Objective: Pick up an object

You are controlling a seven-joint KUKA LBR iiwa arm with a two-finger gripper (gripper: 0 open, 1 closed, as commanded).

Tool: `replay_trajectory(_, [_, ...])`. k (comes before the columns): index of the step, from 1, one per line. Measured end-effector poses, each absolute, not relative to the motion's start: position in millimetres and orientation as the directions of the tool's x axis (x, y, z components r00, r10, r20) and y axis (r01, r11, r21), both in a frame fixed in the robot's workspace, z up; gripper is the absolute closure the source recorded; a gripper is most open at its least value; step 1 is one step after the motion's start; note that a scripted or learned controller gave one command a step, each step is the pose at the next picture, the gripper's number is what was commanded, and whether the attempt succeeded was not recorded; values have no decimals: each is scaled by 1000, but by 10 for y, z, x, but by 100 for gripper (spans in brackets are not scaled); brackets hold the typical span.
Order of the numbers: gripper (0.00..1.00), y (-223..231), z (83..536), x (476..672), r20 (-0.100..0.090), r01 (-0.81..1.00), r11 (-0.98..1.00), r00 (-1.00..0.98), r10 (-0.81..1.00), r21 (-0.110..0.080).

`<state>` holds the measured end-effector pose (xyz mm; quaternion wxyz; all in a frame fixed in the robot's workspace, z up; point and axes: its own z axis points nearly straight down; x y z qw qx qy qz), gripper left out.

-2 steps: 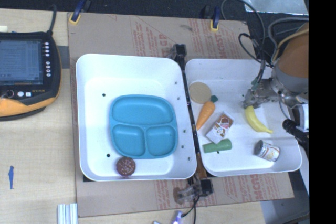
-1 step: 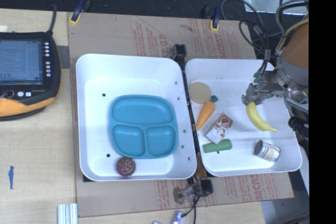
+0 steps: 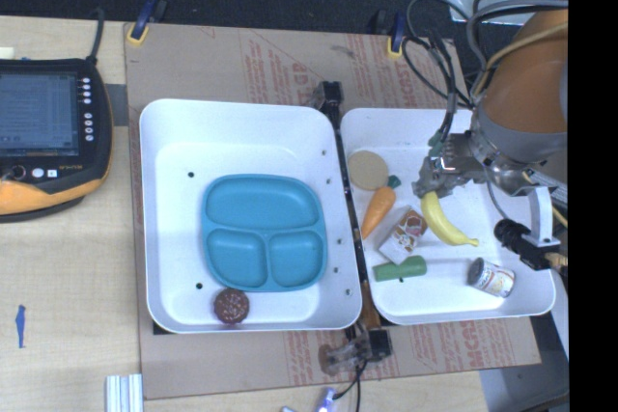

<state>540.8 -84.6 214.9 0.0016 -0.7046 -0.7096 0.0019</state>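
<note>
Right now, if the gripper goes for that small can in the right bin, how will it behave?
The can lies on its side, so it will probably roll if nudged. Its round, smooth-looking wall may slip between fingers. It looks rigid, unlikely to deform.

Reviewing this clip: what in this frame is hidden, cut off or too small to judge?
- Gripper, camera view: the arm's wrist covers it from above, so what it is doing over the banana is unclear.
- Small carton: label print too small to read.
- Can: label too small to read.
- Handheld screen: cut off by the left edge, display text too small.
- Right bin: its far right part lies under the arm.
</note>
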Motion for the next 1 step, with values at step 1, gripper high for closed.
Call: replay_trajectory(1, [100,-244,2323,5214,-1,1000,7,-7,1000,-7])
